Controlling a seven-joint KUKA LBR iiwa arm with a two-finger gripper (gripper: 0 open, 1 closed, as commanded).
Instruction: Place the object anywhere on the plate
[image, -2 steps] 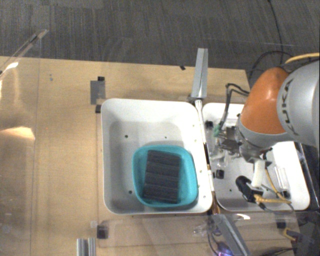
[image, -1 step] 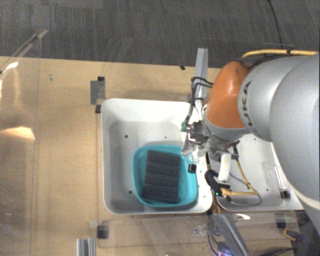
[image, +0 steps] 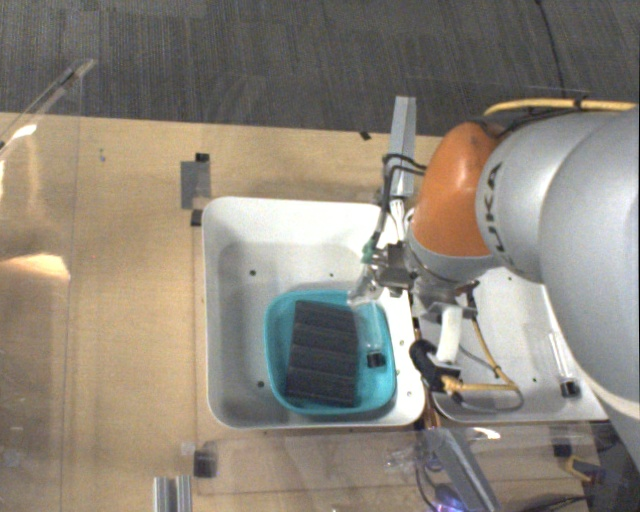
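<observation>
Block (image: 322, 352): we see most of it. Its top right corner sits close under the gripper (image: 372, 298), and glare there blurs the edge. It looks dark grey, nearly black, rectangular, with cross ridges splitting it into about four bands. We can't make out the material. Its long axis runs roughly top to bottom of the view, with the top end tipped slightly right. It lies flat on the plate (image: 275, 342), about centred and inside the rim.

The plate is teal and shallow, in the lower half of the left bin (image: 228, 290). Its right rim is partly blurred. A small black bit (image: 375, 357) sits at that rim, just beside the block, and we can't tell what it is.

The gripper hangs over the plate's upper right edge, mostly covered by the wrist. We cannot tell if it is released or clenched, and we see nothing held in it. The arm (image: 570, 220), with its orange band (image: 450, 205), hides much of the right bin (image: 520, 330) and is cut off by the frame on the right. Cables (image: 480, 380) loop below the wrist. Both bins rest on the bench (image: 110, 320).
</observation>
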